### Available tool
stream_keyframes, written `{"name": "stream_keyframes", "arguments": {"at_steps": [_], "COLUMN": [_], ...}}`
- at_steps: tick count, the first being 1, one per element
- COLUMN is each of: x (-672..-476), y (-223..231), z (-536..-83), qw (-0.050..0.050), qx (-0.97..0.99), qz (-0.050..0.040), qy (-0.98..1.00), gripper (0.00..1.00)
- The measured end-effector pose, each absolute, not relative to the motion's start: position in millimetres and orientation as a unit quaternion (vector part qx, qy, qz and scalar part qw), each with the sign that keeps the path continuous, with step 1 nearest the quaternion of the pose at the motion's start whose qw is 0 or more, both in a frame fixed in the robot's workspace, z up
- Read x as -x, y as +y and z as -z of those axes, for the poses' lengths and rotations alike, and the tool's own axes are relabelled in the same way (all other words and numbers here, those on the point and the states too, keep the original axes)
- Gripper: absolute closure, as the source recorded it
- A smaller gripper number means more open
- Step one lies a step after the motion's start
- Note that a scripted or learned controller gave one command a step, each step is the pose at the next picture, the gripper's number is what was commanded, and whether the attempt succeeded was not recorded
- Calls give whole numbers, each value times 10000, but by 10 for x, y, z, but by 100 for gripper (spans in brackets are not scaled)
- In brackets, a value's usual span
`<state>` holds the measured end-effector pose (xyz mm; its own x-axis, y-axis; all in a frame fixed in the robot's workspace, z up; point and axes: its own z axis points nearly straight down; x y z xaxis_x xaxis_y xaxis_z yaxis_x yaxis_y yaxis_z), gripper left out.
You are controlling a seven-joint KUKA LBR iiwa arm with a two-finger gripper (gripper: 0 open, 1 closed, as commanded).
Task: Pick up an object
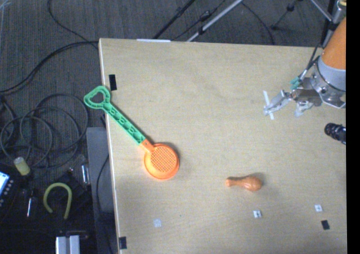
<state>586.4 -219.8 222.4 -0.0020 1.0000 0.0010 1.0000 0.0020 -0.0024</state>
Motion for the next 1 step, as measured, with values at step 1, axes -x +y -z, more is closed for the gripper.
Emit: {"name": "stream_keyframes", "arguments": {"at_steps": [1], "x": [-6457], "y": [-2178], "z": [-833], "qw": [1], "qx": [6422], "qz": [-15], "qy": [-7665], "gripper": [0]}}
